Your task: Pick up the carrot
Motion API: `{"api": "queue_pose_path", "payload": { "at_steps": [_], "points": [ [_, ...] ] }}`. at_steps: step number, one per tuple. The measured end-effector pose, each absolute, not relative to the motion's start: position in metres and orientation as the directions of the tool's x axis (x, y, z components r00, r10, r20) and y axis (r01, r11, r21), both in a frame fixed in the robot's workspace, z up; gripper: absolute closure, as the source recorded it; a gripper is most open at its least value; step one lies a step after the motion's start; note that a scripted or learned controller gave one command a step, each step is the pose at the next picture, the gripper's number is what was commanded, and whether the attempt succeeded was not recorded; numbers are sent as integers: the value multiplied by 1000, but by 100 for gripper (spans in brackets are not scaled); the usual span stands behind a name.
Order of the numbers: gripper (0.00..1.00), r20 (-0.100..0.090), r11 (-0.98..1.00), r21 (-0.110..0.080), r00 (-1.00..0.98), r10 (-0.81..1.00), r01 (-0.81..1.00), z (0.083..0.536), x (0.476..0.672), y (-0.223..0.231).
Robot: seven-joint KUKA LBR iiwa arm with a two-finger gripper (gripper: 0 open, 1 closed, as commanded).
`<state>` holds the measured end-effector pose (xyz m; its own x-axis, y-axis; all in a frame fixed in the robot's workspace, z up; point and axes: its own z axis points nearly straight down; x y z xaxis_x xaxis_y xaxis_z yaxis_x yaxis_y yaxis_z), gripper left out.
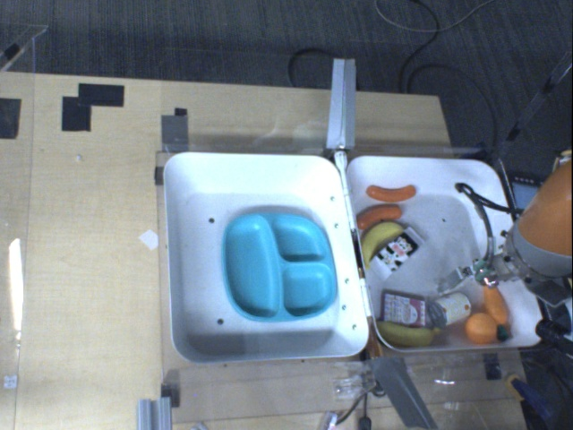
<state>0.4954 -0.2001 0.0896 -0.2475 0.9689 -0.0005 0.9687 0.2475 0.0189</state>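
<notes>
Bins: two shallow white ones, side by side on the bench. Left bin [192,240] holds one blue divided tray [277,265] with three compartments, lying flat near its middle.

Right bin [448,170] contents, counted:
- Two sausage-like pieces at the far left: a paler orange one [391,192] and a redder one [380,214] just nearer.
- Two bananas: one [380,236] against the left wall below the sausages, one [407,333] along the near wall.
- One black box [397,248] with white markings, just right of the upper banana; the printing cannot be read.
- One purple packet [403,308] touching the near banana; its label is too small to read.
- One pale, cup-like item [454,308] just right of the packet; identity uncertain.
- One round orange fruit [482,328] at the near right.
- One carrot [495,304].

Carrot: short, stubby, plain orange, lying at a slant in the near right corner of the right bin, just above and beside the round fruit.

Arm: enters from the right, orange band visible at the frame edge. Gripper [488,273] sits directly over the carrot's far end. Whether it is open or closed cannot be determined, and no grasp is confirmed.
</notes>
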Motion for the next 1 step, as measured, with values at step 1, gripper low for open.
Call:
{"api": "queue_pose_path", "payload": {
  "at_steps": [1],
  "points": [
    [0,-11,293,16,-293,956,956,89,493,-194]
  ]
}}
